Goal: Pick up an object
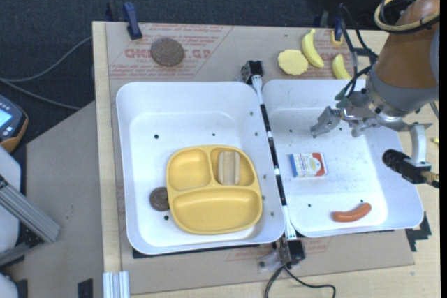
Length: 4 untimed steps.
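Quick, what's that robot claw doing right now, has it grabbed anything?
Gripper: open, holding nothing, above the right bin, up and to the right of the small carton.

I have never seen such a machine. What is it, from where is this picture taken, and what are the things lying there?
One camera looks down at a slant on a bench. The grey robot arm enters from the right; its gripper hangs over the right white bin, and nothing shows between its jaws. In that bin lie a small carton and a sausage. The left bin holds a yellow divided plate, a beige piece in one compartment, and a brown disc beside the plate. On the bench behind: another brown disc, two bananas and a yellow piece.
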Each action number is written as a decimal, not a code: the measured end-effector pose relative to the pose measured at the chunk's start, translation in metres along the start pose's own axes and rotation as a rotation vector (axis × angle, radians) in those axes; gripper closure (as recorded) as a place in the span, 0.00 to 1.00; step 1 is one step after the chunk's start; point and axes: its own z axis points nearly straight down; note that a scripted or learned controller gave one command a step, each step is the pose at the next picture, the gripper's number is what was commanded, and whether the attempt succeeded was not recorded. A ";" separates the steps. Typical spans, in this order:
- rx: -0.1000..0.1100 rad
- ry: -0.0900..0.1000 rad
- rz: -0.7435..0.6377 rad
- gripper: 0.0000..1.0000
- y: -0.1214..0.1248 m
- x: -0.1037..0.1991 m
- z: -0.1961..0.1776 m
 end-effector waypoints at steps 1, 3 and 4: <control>0.004 0.001 -0.001 0.00 0.006 0.011 0.109; -0.003 -0.001 0.002 0.00 0.008 0.010 0.094; 0.003 0.001 0.001 0.00 -0.023 0.009 0.104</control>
